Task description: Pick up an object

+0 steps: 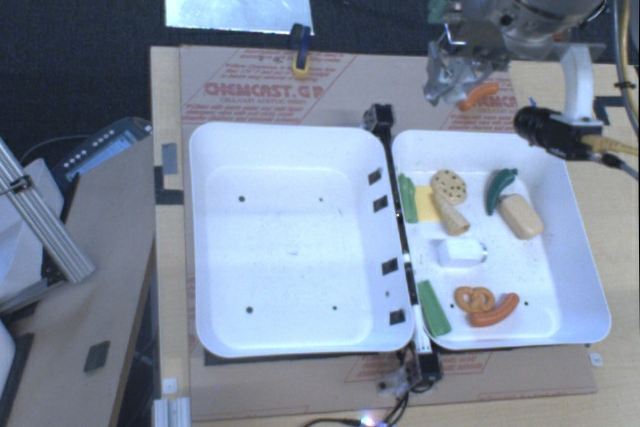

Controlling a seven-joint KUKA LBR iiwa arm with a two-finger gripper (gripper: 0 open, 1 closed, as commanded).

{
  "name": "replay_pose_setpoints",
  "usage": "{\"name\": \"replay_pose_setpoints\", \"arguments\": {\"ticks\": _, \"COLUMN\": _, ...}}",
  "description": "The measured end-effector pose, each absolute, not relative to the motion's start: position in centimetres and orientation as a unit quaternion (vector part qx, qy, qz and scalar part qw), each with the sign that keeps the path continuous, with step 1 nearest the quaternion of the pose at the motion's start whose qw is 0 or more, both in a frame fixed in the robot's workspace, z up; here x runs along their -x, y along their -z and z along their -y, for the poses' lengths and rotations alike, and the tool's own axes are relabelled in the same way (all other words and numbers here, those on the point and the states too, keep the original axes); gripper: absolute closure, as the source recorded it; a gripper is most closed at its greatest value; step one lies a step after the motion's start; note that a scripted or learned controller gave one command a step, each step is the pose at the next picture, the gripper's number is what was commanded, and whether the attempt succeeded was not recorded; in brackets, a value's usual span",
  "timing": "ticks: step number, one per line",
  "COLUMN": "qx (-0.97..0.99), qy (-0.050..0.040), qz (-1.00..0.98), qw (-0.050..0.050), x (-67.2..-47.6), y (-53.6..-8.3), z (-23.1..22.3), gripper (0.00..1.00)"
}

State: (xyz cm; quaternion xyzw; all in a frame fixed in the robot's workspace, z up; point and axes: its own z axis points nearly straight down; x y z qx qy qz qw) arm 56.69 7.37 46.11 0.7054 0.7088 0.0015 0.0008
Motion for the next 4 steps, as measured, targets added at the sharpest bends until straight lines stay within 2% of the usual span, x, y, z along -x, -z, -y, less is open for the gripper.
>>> {"name": "replay_pose_setpoints", "arguments": {"ticks": 1, "qx": -0.705, "qy": -0.0023, "qz": -0.709, "qw": 0.001, "x": -54.1, "y": -49.4, "z": -6.9, "gripper": 1.0}}
{"name": "replay_pose_setpoints", "arguments": {"ticks": 2, "qx": -0.703, "qy": 0.0028, "qz": -0.711, "qw": -0.003, "x": -48.8, "y": -40.4, "z": -13.6, "gripper": 1.0}}
{"name": "replay_pose_setpoints", "arguments": {"ticks": 3, "qx": -0.705, "qy": -0.0038, "qz": -0.709, "qw": 0.002, "x": -48.7, "y": -47.1, "z": -12.0, "gripper": 1.0}}
{"name": "replay_pose_setpoints", "arguments": {"ticks": 4, "qx": -0.705, "qy": -0.0045, "qz": -0.709, "qw": 0.002, "x": -48.7, "y": -53.9, "z": -11.9, "gripper": 1.0}}
